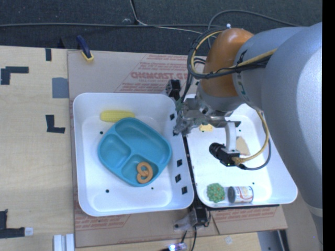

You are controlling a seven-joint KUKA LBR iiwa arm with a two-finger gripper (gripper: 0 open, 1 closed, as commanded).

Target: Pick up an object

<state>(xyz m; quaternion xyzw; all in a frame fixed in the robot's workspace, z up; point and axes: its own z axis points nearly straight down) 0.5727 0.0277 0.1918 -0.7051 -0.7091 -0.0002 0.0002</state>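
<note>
In the left bin (89,192) lies a blue divided plate (128,145) with an orange pretzel-shaped piece (144,172) in its near compartment. A yellow banana-like piece (117,116) rests just behind the plate. The right bin (277,184) holds a green bumpy ball (215,192) and a small can (241,194) lying on its side at the front. A tan wedge (242,145) and a small yellow piece (207,128) lie partly hidden under the arm. My gripper (180,122) hangs low over the rim between the two bins, at their far end.
The grey arm with its orange band (227,61) covers the back and right of the right bin. A black cable fitting (222,154) hangs over the bin's middle. Brown cardboard (152,72) lies under both bins, with a blue and yellow clamp (85,48) at its back left corner.
</note>
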